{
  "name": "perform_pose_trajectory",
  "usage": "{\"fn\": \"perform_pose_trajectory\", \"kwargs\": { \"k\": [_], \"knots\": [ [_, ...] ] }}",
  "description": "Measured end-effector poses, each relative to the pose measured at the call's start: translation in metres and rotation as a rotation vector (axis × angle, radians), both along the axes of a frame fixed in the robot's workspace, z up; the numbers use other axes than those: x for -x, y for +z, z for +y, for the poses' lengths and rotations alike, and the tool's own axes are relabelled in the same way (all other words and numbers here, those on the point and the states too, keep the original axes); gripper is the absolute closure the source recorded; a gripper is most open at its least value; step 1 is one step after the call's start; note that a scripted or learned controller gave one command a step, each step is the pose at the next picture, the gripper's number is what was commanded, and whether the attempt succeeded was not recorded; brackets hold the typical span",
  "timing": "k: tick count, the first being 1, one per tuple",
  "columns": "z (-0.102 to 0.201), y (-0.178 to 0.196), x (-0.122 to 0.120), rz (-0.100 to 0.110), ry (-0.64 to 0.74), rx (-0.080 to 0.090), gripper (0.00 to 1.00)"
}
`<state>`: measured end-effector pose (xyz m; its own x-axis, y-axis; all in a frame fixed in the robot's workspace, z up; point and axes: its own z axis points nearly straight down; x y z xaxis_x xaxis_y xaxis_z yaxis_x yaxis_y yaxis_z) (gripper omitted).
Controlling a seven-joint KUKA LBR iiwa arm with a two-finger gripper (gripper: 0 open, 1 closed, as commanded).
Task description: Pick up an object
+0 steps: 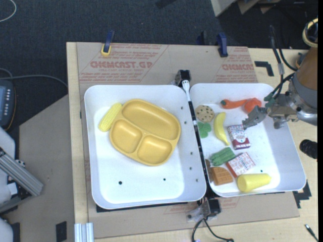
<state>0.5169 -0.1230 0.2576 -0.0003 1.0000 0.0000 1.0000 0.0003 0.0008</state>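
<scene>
Right bin (295, 158), arm (303, 92) (partly cropped)

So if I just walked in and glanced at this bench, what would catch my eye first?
Probably the big yellow divided tray lying in the left bin, with a yellow toy corn cob at its upper left edge. Next, the jumble of small toy foods in the right bin, such as a banana and an orange carrot, with the robot's gripper above that bin.

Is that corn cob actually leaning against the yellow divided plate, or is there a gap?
Touching. In the camera view, the corn cob lies right along the upper-left rim of the yellow divided plate, with no white bin floor visible between them.
</scene>
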Motion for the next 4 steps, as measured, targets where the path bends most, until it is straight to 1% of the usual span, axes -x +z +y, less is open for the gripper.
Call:
{"fn": "perform_pose_trajectory", "kwargs": {
  "k": [1,2,3,4],
  "knots": [
    [-0.005,-0.061,0.004,0.008,-0.001,-0.002,0.00],
    [-0.008,-0.123,0.011,0.009,-0.001,-0.003,0.00],
    [-0.007,-0.171,0.008,-0.002,-0.001,-0.006,0.00],
    [-0.007,-0.157,0.006,-0.012,-0.001,-0.003,1.00]
  ]
}}
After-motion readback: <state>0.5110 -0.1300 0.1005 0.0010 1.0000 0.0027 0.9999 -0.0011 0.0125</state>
